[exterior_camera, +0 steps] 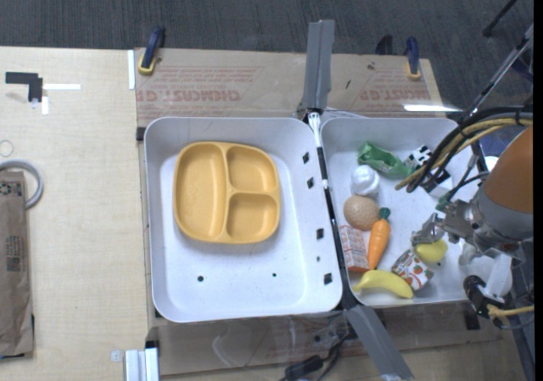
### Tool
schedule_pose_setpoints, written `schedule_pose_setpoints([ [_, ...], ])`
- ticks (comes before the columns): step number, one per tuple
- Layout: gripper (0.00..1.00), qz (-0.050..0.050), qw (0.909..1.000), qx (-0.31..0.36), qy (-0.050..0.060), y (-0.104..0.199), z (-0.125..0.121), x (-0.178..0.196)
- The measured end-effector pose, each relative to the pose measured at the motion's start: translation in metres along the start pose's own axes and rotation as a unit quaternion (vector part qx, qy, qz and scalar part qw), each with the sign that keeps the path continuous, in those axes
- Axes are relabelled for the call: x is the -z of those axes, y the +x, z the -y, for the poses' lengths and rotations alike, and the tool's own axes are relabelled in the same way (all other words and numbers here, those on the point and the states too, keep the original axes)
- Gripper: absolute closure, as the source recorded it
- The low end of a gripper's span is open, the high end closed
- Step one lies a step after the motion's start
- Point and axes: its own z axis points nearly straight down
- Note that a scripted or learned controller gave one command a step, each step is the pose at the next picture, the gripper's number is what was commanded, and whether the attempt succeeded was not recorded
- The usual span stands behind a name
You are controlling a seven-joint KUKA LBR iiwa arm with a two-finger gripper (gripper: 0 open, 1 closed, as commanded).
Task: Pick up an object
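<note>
Cardboard (254, 82) behind bins reads "CHEMCMT5", inverted. Arm enters right bin (339, 137) from right, orange band up; tool (431, 243) low over yellow item (431, 252) beside banana (386, 283), carrot (378, 239). Tool's grip state: cannot tell.

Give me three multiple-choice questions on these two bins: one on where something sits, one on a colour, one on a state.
1. Where is the divided plate?
A. left bin
B. right bin
C. on the cardboard

2. What colour is the plate?
A. blue
B. yellow
C. red

3. How does the carrot stand to the banana?
A. under it
B. in another bin
C. beside it, in the same bin

Answers:
1 A: it lies in the left bin.
2 B: all three compartments are yellow.
3 C: both lie in the right bin, carrot just above banana in the view.
</note>
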Motion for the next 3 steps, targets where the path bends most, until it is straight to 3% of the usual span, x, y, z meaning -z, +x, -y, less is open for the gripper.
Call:
schedule_pose_setpoints([
  [1,0.00,0.000,1.0000,0.000,0.000,0.000,0.000,0.000],
  [2,0.00,0.000,0.9977,0.067,0.000,0.058,0.027,0.043],
  [3,0.00,0.001,0.9924,-0.123,0.000,0.069,0.012,0.000],
])
